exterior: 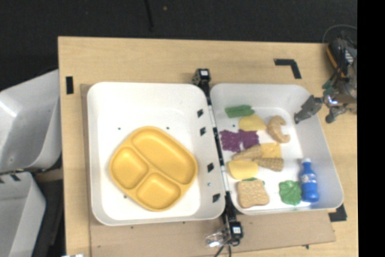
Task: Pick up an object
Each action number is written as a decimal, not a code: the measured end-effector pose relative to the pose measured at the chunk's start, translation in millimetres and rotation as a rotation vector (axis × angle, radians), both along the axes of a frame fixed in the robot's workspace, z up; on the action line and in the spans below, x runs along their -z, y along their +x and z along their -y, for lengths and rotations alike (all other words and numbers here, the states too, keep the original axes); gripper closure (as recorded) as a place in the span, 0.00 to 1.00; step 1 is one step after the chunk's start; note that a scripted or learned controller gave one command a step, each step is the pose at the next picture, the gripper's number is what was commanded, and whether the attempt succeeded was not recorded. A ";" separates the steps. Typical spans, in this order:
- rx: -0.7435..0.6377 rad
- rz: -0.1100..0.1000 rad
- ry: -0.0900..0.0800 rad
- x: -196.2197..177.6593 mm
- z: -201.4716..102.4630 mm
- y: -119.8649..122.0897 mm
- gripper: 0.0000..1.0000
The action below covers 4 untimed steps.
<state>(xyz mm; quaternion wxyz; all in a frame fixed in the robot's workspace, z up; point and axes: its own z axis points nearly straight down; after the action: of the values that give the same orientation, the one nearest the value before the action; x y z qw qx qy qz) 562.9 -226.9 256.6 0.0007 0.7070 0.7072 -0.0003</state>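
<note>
The right bin (317,147) holds a pile of toy foods. Among them are a green piece (239,111), a tan curved piece (278,128), purple grapes (239,140), a slice of toast (252,193), a green leaf (290,192) and a blue bottle (309,180). Several yellow pieces lie in the middle of the pile. My gripper (317,112) hovers at the bin's upper right corner, above and to the right of the tan piece. Its fingers are spread open with nothing between them.
A yellow divided plate (154,167) lies in the left bin (102,129). A black divider with clips (212,147) runs between the two bins. The wooden bench (150,57) surrounds both, with black corner marks (289,66) on it.
</note>
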 end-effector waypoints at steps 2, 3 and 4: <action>-0.007 0.022 -0.005 -305.1 -77.1 -72.8 0.00; -0.004 0.005 -0.004 -305.9 -73.8 -72.6 1.00; -0.005 -0.011 0.003 -114.8 -110.1 -5.9 1.00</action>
<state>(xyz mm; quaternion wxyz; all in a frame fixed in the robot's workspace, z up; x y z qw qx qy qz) 556.9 -116.7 371.4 -0.0042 0.7051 0.7091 -0.0033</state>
